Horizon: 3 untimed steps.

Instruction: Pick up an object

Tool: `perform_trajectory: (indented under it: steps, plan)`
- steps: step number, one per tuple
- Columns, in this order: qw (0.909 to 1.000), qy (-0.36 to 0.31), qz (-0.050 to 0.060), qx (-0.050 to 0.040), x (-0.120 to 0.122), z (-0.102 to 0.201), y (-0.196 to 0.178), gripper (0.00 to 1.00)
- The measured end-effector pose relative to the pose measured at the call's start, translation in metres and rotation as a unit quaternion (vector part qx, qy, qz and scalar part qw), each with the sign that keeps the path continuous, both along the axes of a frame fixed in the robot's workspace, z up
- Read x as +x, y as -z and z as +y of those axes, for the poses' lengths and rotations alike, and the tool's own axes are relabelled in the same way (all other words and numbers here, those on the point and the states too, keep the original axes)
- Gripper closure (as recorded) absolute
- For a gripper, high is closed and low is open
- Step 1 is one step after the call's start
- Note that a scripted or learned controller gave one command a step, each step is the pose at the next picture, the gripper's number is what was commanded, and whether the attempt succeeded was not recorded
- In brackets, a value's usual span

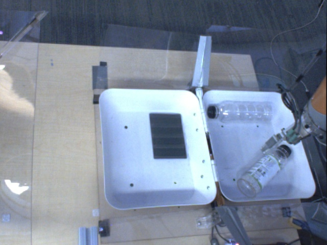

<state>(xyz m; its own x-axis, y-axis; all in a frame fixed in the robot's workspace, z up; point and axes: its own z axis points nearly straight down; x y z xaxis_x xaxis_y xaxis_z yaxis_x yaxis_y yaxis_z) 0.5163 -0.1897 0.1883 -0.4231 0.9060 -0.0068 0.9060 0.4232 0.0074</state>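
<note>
Two clear plastic bottles lie in the right bin (301, 190). One bottle (241, 111) rests along the far wall, its black cap pointing left. The other bottle (261, 170) lies on a slant near the front, with its dark cap up and to the right. My gripper (276, 141) reaches in from the right and hangs just above that slanted bottle's cap end. Nothing is seen held in it. A flat dark rectangular block (167, 136) lies in the middle of the left bin (117, 152).
The grey arm with its orange band (318, 100) comes in over the right bin's right rim. A metal post (202, 63) stands behind the seam between the bins. Cables run at the far right and along the front edge.
</note>
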Motion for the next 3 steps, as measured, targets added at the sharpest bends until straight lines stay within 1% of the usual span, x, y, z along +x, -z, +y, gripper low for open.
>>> perform_trajectory:
  steps: [1,2,3]
  plan:
    - [0.9997,-0.025,0.002,0.0003,0.033,-0.015,0.033,0.00]
    - [0.9988,-0.049,-0.003,-0.0001,0.002,0.054,0.098,0.00]
    - [0.9996,0.028,-0.004,0.0020,0.044,0.101,0.098,0.00]
